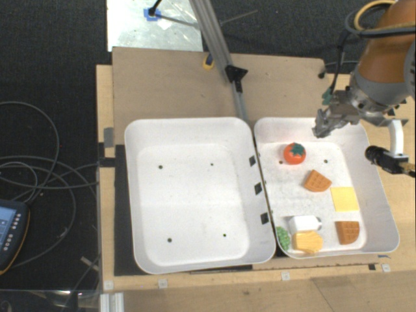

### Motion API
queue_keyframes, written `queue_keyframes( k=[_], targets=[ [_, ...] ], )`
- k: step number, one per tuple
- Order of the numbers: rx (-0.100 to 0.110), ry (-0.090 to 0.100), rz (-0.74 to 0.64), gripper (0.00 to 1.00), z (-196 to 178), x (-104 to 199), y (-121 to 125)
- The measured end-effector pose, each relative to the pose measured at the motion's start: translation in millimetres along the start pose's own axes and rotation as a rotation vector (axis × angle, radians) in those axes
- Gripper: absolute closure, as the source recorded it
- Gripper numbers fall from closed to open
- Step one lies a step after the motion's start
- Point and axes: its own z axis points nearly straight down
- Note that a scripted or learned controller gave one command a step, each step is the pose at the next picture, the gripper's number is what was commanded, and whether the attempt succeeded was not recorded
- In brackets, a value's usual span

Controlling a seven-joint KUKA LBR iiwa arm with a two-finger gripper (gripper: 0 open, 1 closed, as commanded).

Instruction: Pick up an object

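The right bin holds a red tomato near its back, an orange waffle piece, a yellow square block, a brown waffle block, a white block, a yellow piece and a green item at the front left corner. My gripper hangs over the bin's back edge, up and to the right of the tomato, apart from every object. Nothing sits between its tips.
The left bin lies beside the right one, joined by black clips. A grey slanted pole crosses the bench behind the bins. Cables and a tablet lie on the floor at the left.
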Motion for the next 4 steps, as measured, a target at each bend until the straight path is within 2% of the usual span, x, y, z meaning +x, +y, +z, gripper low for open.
queue_keyframes(
  k=[1, 2, 3, 4],
  targets=[
    [0.003, 0.002, -0.001, 1.0, 9.1, 59.8, -4.9],
    [0.003, 0.001, 0.001, 1.0, 15.5, 105.5, -10.3],
    [0.005, 0.001, 0.0, 1.0, 21.2, 150.7, -30.3],
    [0.001, 0.002, -0.002, 1.0, 9.6, 207.3, -42.8]
  ],
)
